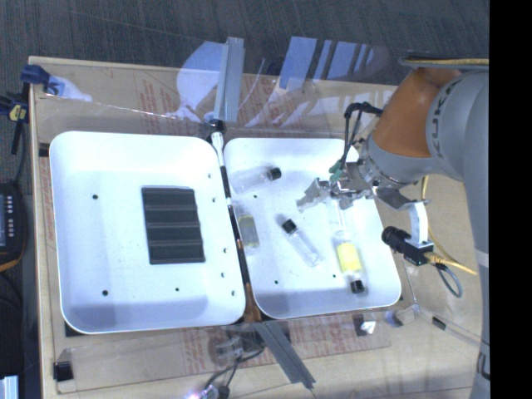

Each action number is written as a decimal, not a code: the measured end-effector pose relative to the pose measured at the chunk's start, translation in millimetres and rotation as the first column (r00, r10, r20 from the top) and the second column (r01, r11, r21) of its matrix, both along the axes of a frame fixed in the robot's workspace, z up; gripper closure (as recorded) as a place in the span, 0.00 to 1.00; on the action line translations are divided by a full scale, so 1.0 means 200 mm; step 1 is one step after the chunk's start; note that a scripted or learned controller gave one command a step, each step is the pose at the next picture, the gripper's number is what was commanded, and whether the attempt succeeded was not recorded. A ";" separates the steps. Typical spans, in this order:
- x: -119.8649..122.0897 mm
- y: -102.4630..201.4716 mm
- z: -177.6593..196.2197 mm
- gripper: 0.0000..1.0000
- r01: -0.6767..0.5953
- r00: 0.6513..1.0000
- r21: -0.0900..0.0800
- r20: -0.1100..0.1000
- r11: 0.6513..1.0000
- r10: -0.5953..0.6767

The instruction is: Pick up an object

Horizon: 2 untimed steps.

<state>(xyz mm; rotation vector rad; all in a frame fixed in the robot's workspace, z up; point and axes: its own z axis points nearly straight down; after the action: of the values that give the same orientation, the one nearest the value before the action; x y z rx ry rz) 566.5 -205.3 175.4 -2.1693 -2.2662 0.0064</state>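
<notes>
Vials lie in the right bin (378, 293); the yellow vial (349, 258) below the pincer (326, 191) looks light, stiff, slippery: grip mid-body. Pincer state: cannot tell

In the right bin (378, 293) we see a clear bottle with yellow contents and a black cap (349, 260) lying near the right wall, cap toward the near edge. Left of it lies a clear vial with a black cap (299, 239), slanted, and another small clear vial (258, 175) lies at the far left. In the left bin (75, 152) a dark ribbed rectangular block (173, 224) lies flat at the middle.
</notes>
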 end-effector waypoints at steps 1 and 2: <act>0.03 -0.02 -0.42 0.00 -0.052 0.999 0.000 0.001 0.999 0.052; -0.14 -0.02 -0.42 0.00 -0.097 0.995 0.002 0.002 0.995 0.097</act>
<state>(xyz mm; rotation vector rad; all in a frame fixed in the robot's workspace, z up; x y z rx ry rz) 538.3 -209.4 91.1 -2.0571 -2.3684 0.0026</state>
